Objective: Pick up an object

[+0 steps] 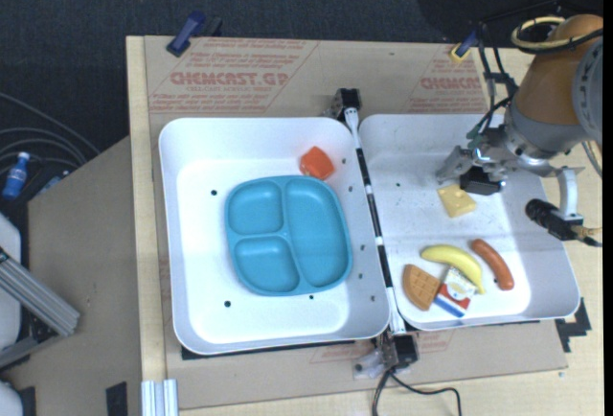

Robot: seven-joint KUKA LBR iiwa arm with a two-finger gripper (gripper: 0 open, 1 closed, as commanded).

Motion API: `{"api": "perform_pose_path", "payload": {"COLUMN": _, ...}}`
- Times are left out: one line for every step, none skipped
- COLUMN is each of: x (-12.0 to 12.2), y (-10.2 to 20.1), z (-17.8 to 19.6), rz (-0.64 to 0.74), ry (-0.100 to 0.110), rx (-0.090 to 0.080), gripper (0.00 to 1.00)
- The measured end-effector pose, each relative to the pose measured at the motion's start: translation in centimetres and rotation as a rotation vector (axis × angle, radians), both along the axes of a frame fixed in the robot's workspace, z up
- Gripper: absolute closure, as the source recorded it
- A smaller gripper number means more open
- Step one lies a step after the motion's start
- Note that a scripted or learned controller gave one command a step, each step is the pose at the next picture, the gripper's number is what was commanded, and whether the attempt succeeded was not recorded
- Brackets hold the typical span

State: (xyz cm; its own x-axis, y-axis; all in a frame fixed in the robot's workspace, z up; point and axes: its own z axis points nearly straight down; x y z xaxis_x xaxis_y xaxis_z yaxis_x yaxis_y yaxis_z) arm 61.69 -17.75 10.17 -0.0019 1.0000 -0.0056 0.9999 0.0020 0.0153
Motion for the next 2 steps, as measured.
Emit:
{"api": "perform_pose_path", "payload": {"x": 5.0, "y": -0.3, "z": -1.6, "rz": -0.001, "ry": 0.013, "rx": 0.004, "gripper": 0.0}}
{"api": "perform_pose_path", "payload": {"x": 4.9, "y": 4.6, "z": -1.7, "rz": -0.001, "ry": 0.017, "rx": 0.007, "gripper": 0.0}}
